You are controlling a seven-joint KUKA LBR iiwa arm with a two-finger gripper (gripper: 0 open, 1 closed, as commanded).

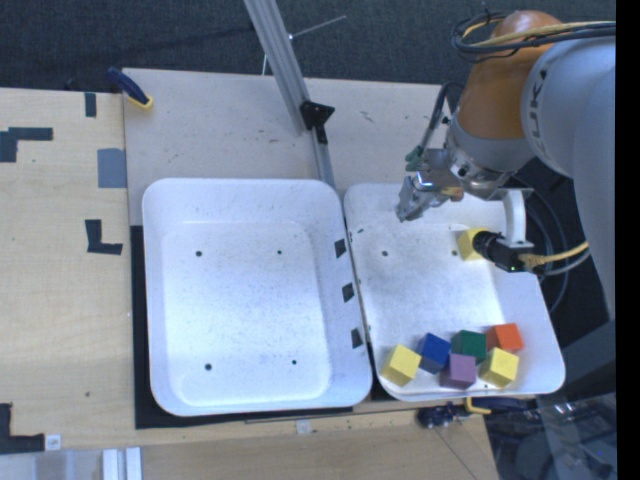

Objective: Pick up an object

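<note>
Several small cubes lie clustered at the near end of the right bin (400, 268): a yellow cube (402, 364), a blue cube (434, 351), a purple cube (461, 369), a green cube (468, 344), an orange cube (506, 337) and a second yellow cube (501, 367). Another yellow block (464, 243) sits alone near the bin's right wall, partly behind a black fitting. My gripper (409, 208) hangs over the far left corner of that bin, well away from the cluster. Its fingers look shut with nothing between them.
The left bin (160, 268) lies beside the right one, sharing a middle ridge with black clips. A slanted metal pole (285, 58) crosses behind the bins. The grey and orange arm (520, 78) fills the upper right, trailing a yellow cable.
</note>
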